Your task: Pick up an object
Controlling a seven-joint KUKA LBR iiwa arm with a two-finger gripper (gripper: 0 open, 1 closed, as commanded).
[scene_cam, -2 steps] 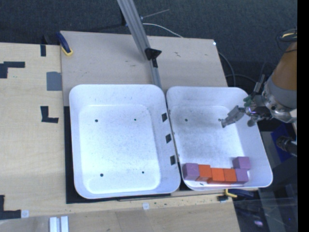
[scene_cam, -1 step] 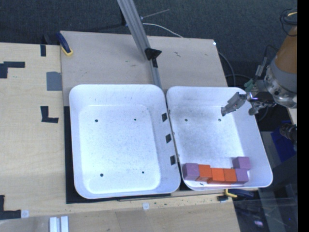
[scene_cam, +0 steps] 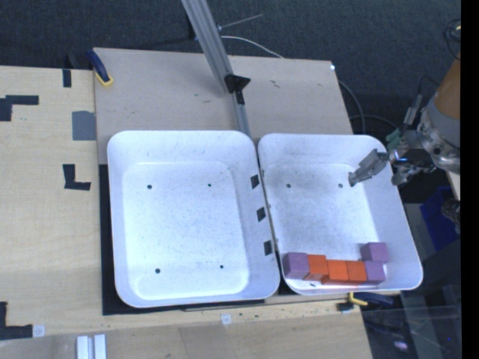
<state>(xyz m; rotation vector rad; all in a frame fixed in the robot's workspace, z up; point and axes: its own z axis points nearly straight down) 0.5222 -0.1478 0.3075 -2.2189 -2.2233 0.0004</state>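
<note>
Camera view shows the gripper (scene_cam: 383, 166) over the right bin's (scene_cam: 329, 152) right edge, jaws spread, holding nothing. Purple and orange blocks (scene_cam: 336, 266) line its near edge.

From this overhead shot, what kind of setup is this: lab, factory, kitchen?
Probably a robotics lab grasping bench: two shallow white bins side by side, purple and orange blocks in the right one, a claw reaching in, tape marks on the table.

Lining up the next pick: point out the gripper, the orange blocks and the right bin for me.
gripper (scene_cam: 372, 166): camera view, at its tip over the right bin's upper right.
orange blocks (scene_cam: 338, 270): camera view, top face of the middle of the row.
right bin (scene_cam: 322, 200): camera view, bare floor.
</note>
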